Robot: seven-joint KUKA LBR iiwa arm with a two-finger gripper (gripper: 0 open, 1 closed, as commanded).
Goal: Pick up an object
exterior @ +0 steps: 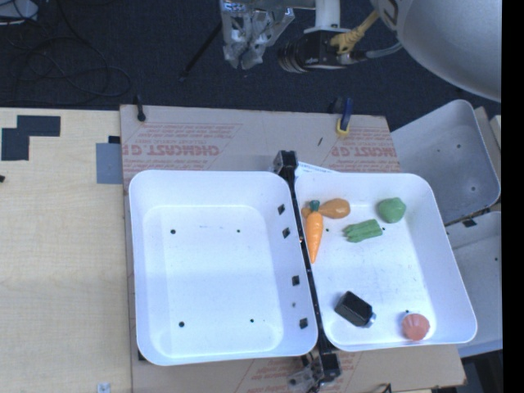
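Observation:
The right bin (458,301) holds several small objects. An orange carrot (313,236) lies along its left wall, touching an orange lump (335,209). A green oblong piece (363,231) and a rounder green piece (391,210) lie in the far half. A black block (354,309) and a pinkish-red ball (415,326) lie near the front edge. My gripper (248,43) hangs high beyond the far edge of the bench, over the dark floor, well away from both bins, with nothing in it.
The left bin (139,268) adjoins the right one along a black divider (299,252). Both rest on a cardboard sheet (205,142) on the wooden bench. A yellow-and-blue clamp (344,117) sits at the cardboard's far edge. Grey metal panels (458,158) stand at the right.

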